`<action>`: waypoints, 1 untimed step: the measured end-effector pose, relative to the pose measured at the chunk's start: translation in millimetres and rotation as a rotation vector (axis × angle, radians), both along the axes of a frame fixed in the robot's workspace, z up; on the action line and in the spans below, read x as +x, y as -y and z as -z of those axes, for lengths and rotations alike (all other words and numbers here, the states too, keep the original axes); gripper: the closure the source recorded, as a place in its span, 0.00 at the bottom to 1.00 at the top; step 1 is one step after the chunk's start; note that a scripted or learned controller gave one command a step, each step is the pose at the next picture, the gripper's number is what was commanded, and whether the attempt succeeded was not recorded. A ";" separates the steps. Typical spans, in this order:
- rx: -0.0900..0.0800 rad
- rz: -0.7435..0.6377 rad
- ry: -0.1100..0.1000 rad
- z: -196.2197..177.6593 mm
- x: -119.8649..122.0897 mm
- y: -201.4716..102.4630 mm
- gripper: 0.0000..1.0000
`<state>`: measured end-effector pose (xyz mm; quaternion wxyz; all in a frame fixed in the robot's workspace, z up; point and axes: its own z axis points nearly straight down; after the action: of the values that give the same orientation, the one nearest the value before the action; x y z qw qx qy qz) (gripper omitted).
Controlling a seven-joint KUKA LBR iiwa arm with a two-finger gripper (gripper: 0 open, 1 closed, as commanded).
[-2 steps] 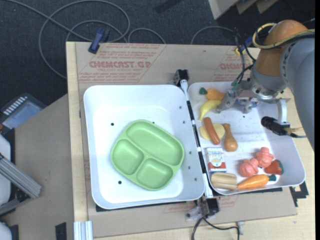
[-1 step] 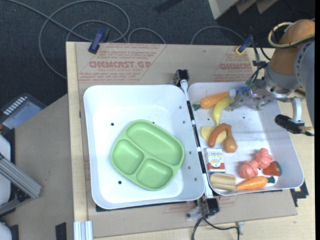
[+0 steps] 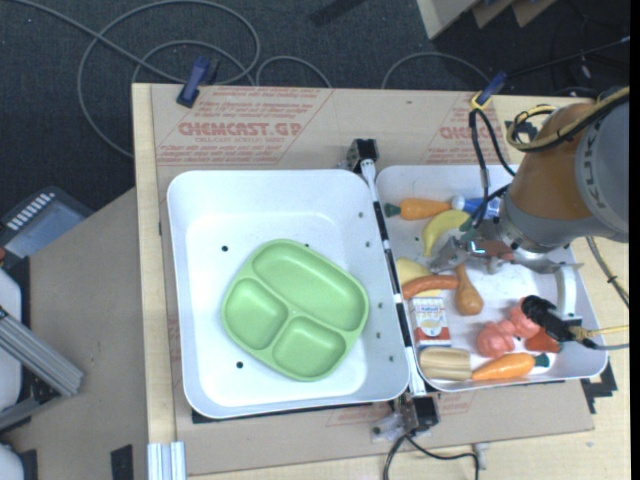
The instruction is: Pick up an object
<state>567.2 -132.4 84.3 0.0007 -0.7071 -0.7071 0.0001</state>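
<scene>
Green divided plate (image 3: 294, 309) sits alone in your left bin (image 3: 190, 218). Your gripper (image 3: 462, 252) is low in the right bin (image 3: 585, 363), over the banana (image 3: 441, 230) and sausage (image 3: 428, 285); I cannot tell its fingers' state.

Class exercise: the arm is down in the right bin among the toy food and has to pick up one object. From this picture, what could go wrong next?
1. Crowding: the tool sits low among the yellow plastic banana, the red toy sausage and the short orange toy carrot, so it may nudge or catch two items.
2. These rounded pieces could slip aside.
3. The banana lies near the right white bin's wall, which may block the tool.
</scene>
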 end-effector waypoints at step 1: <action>-0.001 0.001 0.002 -1.0 -18.4 -23.4 0.00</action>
<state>548.8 -109.1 85.2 -0.0006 -0.7073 -0.7069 -0.0003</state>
